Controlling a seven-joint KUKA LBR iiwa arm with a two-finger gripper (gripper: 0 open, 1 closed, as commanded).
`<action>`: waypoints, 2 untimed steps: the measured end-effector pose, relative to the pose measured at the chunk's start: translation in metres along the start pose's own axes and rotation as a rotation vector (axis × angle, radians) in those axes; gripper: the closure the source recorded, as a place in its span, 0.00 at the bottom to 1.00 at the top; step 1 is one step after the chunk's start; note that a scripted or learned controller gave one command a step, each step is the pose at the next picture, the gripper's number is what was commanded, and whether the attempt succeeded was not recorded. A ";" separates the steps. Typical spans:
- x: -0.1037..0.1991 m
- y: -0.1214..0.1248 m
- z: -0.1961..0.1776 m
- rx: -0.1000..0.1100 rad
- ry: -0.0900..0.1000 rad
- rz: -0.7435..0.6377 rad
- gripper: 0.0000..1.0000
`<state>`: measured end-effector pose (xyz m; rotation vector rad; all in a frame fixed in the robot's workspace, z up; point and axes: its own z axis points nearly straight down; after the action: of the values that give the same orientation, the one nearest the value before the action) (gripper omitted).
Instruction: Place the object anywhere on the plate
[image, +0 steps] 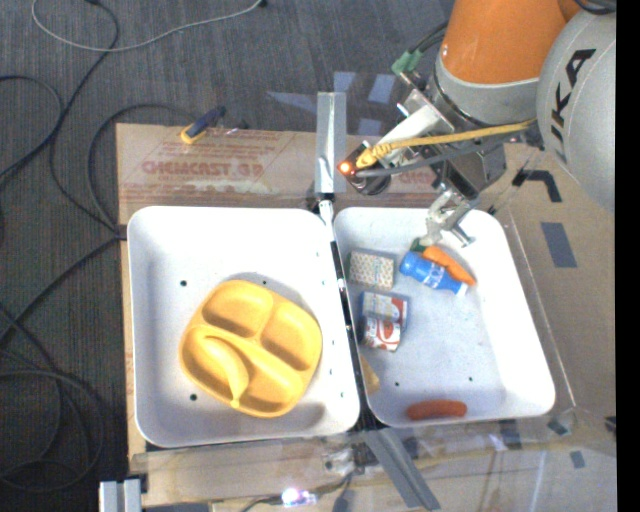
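Metal two-finger gripper (445, 222) above right white bin's (520, 330) top edge, spread, holding nothing; blue plastic bottle (430, 272) just below. Lower straight, pinch middle, carry to yellow sectioned plate (252, 346)

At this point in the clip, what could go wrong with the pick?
1. The pincer hangs right above the blue bottle and carrot, which touch; it may grab both or neither.
2. The yellow plate sits in the other bin, so a weak grip could drop the load crossing the divider.
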<state>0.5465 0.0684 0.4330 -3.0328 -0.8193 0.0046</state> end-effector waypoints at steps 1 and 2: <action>0.086 -0.048 0.000 0.000 0.000 0.204 0.00; 0.043 -0.093 0.001 -0.002 -0.001 0.293 0.00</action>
<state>0.5371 0.1702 0.4324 -3.1228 -0.3680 0.0058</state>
